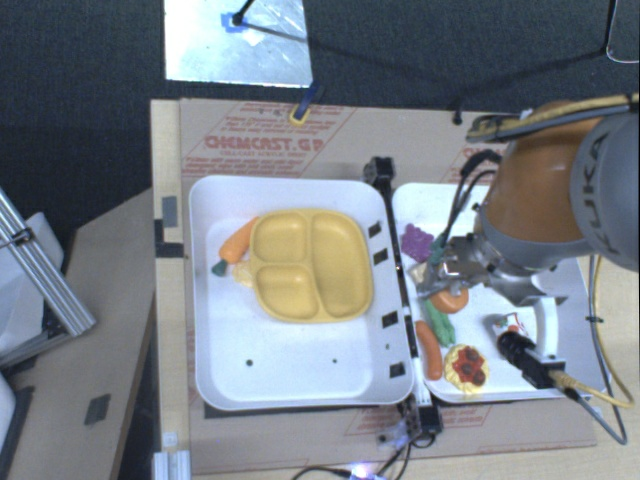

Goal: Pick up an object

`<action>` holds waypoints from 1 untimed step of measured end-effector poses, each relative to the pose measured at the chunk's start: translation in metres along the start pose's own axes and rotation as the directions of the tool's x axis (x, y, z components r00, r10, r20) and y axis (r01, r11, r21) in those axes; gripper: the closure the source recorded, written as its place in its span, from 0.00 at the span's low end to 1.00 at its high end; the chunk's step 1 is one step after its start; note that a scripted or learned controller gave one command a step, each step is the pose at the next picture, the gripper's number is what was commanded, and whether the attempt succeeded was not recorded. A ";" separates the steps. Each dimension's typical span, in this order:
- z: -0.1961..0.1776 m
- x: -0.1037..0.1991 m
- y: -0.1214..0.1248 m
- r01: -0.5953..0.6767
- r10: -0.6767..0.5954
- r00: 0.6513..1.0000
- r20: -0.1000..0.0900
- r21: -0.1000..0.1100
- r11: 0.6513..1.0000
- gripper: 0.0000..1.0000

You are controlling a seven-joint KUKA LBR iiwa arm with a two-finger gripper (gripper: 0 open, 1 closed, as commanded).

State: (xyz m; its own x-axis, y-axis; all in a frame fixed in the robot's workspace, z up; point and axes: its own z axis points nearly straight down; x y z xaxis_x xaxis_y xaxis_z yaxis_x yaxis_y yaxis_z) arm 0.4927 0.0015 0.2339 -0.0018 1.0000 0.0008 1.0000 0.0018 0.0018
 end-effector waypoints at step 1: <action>0.004 0.007 0.005 0.003 -0.003 1.000 0.000 0.000 1.000 1.00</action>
